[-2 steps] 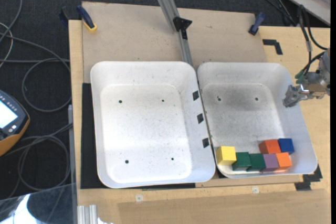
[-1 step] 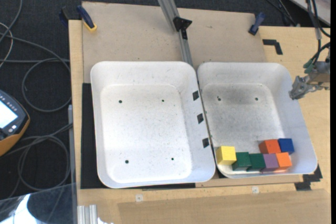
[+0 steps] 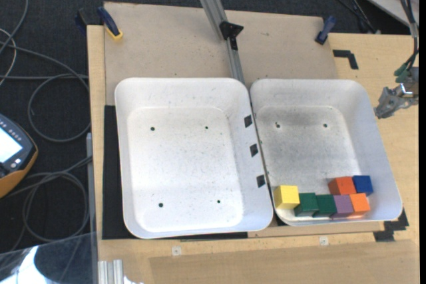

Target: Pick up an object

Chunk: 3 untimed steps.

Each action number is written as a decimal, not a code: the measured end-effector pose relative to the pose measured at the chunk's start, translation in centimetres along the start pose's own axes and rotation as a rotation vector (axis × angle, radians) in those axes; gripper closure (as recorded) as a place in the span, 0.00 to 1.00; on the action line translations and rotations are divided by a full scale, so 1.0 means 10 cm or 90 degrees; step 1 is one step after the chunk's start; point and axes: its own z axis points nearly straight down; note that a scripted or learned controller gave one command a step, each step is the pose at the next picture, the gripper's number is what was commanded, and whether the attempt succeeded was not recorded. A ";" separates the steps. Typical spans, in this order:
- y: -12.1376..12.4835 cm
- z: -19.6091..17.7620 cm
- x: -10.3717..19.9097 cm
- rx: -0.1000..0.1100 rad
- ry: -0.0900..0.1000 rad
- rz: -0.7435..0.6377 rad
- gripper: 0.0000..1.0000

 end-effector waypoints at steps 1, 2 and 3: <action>0.15 0.15 0.56 0.004 0.003 -0.003 1.00; 0.31 0.28 1.12 0.005 0.003 -0.003 1.00; 0.39 0.42 1.68 0.006 0.003 -0.003 1.00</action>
